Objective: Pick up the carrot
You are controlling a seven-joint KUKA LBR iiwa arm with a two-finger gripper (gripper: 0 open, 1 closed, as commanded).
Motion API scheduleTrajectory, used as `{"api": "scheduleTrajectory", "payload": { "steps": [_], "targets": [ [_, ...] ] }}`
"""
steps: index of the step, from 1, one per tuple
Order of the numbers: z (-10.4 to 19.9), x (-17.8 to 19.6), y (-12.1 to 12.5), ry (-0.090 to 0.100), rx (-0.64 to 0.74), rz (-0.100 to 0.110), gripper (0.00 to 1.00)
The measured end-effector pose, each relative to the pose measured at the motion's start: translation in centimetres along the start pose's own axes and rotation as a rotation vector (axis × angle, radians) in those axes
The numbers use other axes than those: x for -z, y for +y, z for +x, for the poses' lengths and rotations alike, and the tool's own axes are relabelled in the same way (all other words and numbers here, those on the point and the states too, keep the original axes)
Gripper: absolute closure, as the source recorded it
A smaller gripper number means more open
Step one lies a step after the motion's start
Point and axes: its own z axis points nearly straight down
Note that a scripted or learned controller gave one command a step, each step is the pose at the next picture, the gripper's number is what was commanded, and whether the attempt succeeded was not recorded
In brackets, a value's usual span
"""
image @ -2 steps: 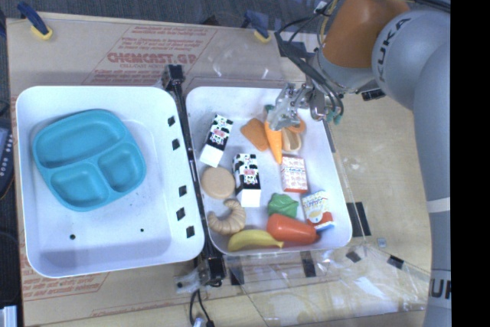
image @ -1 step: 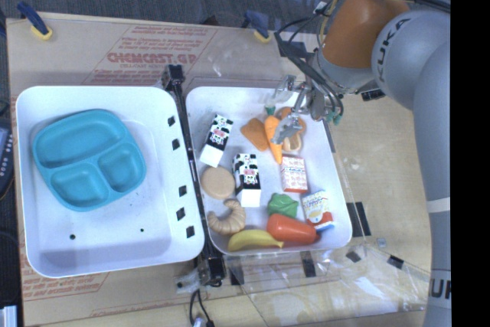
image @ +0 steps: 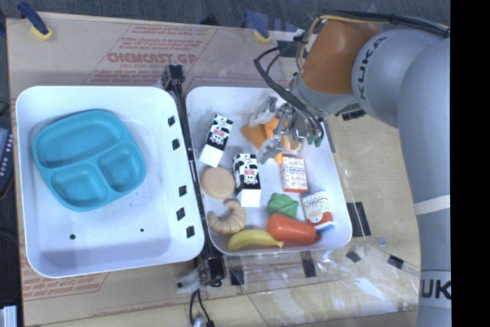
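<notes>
In the right bin (image: pixel 337 188), an orange tapered piece (image: pixel 256 134) that looks like the carrot lies in the upper middle. My gripper (image: pixel 282 131) is down in the bin right over it, and its metal parts cover the piece's right half. A bit of orange (image: pixel 291 142) shows again on the gripper's right side. The grey arm with its orange band (image: pixel 333 61) reaches in from the upper right.
Several toy foods share the right bin: two cow-print cartons (image: pixel 218 135) (image: pixel 247 174), a round biscuit (image: pixel 218 182), a croissant (image: pixel 227 218), a banana (image: pixel 253 240), a red-orange vegetable (image: pixel 292 230), a green piece (image: pixel 283 204) and small boxes (image: pixel 294 174). A blue divided plate (image: pixel 86 157) sits in the left bin.
</notes>
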Motion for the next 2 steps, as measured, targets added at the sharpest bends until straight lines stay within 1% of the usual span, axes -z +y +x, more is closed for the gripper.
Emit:
{"api": "scheduleTrajectory", "payload": {
  "steps": [1,2],
  "targets": [
    [-0.3,1.4,0.1,-0.008,0.005,0.002,1.0],
    [1.7,7.6,6.4,-0.007,-0.096,0.0,1.0]
  ]
}}
